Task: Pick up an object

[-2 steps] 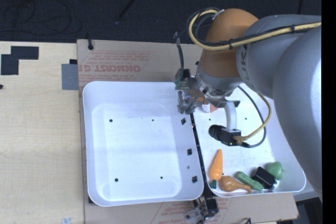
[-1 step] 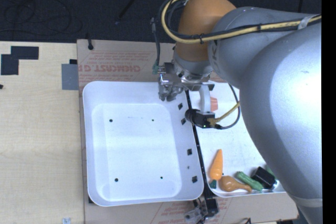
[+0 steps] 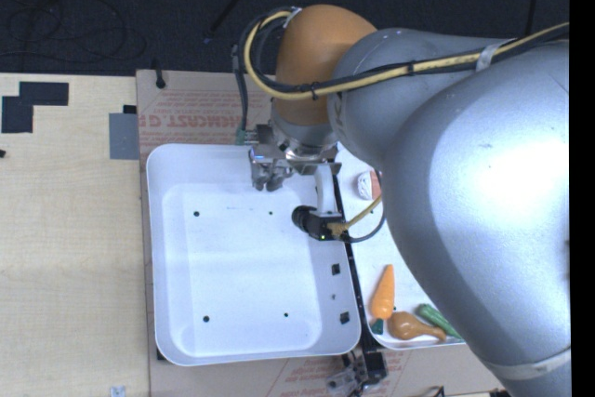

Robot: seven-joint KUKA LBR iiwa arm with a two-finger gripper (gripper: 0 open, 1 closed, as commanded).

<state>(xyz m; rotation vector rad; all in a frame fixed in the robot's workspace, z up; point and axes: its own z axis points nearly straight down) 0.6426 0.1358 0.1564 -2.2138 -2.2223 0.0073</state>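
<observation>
Orange toy carrot (image 3: 382, 292) in right bin (image 3: 402, 341), long axis near vertical, tip toward the far edge, gripper (image 3: 268, 174) over left bin (image 3: 167, 200), finger state indeterminate.

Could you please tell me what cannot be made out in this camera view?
- Right bin: mostly hidden by the arm; a carrot and a tan object show.
- Green object: partly covered by the arm.
- Gripper: too small to judge.
</observation>
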